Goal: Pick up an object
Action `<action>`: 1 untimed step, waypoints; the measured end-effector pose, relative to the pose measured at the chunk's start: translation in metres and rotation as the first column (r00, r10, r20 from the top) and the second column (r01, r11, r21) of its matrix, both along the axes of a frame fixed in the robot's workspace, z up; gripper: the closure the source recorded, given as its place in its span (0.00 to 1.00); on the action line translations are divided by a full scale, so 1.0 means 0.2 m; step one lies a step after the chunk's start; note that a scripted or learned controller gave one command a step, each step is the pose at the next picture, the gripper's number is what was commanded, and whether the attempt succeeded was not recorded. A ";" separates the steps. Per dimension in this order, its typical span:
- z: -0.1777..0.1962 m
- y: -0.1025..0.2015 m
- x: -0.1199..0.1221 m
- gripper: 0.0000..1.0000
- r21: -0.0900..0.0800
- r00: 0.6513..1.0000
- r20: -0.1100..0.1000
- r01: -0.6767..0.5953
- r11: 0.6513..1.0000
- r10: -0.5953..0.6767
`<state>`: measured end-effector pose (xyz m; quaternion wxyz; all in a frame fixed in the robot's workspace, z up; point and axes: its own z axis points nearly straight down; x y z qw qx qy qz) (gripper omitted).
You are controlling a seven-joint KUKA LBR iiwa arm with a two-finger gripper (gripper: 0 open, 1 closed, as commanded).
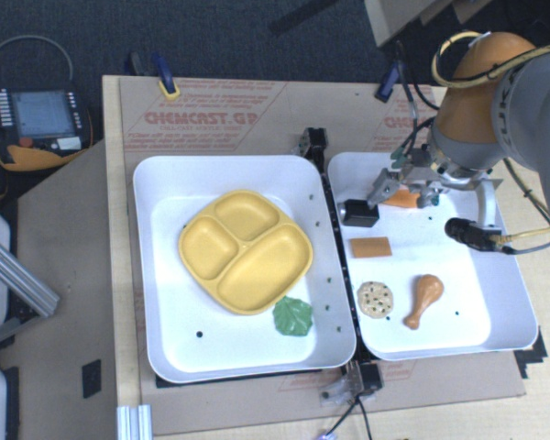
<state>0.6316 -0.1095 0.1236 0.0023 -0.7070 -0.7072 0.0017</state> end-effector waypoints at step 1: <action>-0.09 0.00 0.03 0.00 -0.003 1.000 0.023 -0.001 1.000 0.002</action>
